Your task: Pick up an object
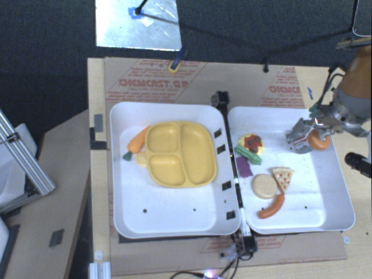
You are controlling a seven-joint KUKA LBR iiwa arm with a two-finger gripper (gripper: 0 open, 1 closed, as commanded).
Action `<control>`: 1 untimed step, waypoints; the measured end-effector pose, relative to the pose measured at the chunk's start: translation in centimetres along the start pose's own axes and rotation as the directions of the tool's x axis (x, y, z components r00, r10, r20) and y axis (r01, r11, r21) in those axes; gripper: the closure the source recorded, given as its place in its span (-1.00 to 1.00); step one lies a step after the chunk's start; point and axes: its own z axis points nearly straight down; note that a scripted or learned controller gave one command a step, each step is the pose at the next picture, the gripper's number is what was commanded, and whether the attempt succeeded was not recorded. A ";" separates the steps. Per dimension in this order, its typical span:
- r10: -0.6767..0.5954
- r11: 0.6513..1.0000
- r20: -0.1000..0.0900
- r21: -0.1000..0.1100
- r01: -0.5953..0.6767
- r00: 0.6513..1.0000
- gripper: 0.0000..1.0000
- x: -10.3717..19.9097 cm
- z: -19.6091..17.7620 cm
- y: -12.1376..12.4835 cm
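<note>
My gripper [301,137] hangs low over the upper right part of the right bin [334,214]. A small round orange toy [319,140] sits right against the gripper's right side; I cannot make out whether it is held or lying in the bin. Left of the gripper in the same bin lie a red and yellow toy [252,142], a green pod [247,153] and a purple piece [244,168]. Nearer the front are a beige disc [263,185], a pizza wedge [282,178] and a sausage [271,206].
The left bin [125,214] holds a yellow divided plate [179,154], a carrot [138,138] at its upper left and a small green piece [127,156]. A black divider [229,156] runs between the bins. A metal sheet [138,16] lies beyond the bench.
</note>
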 end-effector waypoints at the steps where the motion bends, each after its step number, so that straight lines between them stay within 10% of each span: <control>1: -0.003 1.000 0.003 -0.013 0.003 1.000 -1.00 0.0 -0.8 0.3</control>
